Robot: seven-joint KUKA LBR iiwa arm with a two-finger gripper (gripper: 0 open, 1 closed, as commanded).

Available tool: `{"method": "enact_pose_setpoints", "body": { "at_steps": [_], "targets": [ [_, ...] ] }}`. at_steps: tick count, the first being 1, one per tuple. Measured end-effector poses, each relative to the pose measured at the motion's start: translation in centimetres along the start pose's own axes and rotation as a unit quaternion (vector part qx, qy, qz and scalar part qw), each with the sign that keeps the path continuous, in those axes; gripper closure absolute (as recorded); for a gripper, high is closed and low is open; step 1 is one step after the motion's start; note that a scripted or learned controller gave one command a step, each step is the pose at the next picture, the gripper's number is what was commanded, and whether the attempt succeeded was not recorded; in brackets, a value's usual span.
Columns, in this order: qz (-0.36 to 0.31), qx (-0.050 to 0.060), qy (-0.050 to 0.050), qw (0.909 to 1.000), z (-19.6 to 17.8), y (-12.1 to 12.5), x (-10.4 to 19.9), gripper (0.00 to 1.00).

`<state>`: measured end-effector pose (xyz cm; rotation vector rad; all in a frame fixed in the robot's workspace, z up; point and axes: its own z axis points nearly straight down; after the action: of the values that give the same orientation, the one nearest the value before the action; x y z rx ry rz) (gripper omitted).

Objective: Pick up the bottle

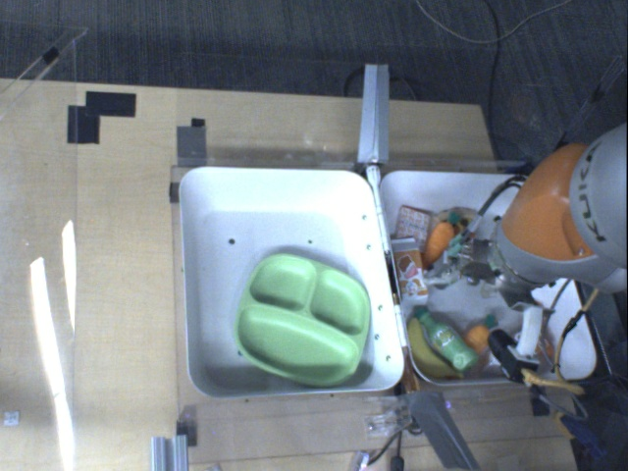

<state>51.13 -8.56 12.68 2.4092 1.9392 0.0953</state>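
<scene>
A small green bottle (pixel 447 342) with a green cap lies on its side near the front of the right bin (pixel 491 182). It rests against a yellow banana (pixel 424 349). My gripper (pixel 459 264) hangs over the middle of the right bin, behind the bottle and apart from it. Nothing can be seen held in it. The arm's orange band (pixel 548 214) rises above it on the right.
An orange carrot (pixel 439 238) and printed packets (pixel 412 224) lie at the back left of the right bin. A small orange ball (pixel 477 337) sits beside the bottle. The left bin (pixel 211 263) holds a green compartment plate (pixel 304 317).
</scene>
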Motion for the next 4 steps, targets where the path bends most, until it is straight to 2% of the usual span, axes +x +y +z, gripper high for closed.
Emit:
{"method": "enact_pose_setpoints", "body": {
  "at_steps": [1, 2, 3, 4],
  "targets": [
    [-0.005, 0.002, -0.011, 0.9999, 1.9, -0.5, -1.1, 0.0],
    [-0.007, -0.001, -0.01, 0.9999, 0.7, -0.2, -0.9, 1.0],
    [0.081, 0.036, -0.012, 0.996, 0.7, -0.5, -3.4, 1.0],
    [0.074, 0.032, -0.011, 0.9967, 3.9, 2.3, -5.9, 1.0]
  ]
}}
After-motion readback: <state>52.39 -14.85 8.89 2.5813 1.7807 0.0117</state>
